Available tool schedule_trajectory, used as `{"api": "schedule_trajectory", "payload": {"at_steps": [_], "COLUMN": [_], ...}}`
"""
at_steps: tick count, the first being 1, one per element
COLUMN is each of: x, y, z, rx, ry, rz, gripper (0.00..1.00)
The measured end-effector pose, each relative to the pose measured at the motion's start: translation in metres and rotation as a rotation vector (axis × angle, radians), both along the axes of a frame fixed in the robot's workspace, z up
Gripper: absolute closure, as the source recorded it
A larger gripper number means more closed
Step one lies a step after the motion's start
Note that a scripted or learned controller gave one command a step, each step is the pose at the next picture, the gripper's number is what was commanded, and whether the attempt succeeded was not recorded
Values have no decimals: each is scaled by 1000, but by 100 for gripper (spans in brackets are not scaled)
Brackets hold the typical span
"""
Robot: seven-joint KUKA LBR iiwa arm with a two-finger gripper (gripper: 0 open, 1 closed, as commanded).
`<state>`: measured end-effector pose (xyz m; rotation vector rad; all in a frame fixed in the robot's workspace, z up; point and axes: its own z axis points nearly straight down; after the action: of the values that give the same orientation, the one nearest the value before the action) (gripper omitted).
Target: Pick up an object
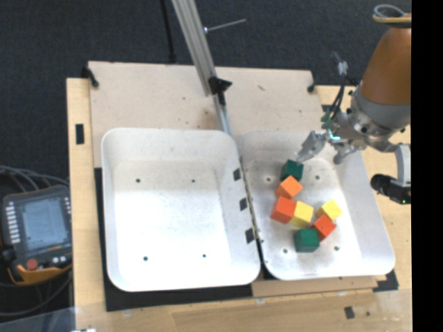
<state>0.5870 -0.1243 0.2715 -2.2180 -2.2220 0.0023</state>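
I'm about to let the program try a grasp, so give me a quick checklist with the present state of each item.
1. Blocks present in the right bin: ok, a cluster of seven.
2. Hand above that bin: ok, over its far edge.
3. Nearest target, the dark green block, unobstructed from above: ok.
4. Blocks spaced for a clean grasp: not ok, several touch.
5. Hand centred over a block: not ok, offset from the cluster.
6. Hand free of any block: ok.

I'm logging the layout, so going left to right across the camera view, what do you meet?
Pendant → left bin → right bin holding the blocks → hand.
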Motion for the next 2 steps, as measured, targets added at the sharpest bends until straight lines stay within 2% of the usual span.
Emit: {"api": "schedule_trajectory", "payload": {"at_steps": [1,2], "x": [1,-2], "y": [0,-6], "z": [2,-60], "rx": [-1,-1], "ry": [-4,3], "rz": [-1,-3], "gripper": [0,0]}}
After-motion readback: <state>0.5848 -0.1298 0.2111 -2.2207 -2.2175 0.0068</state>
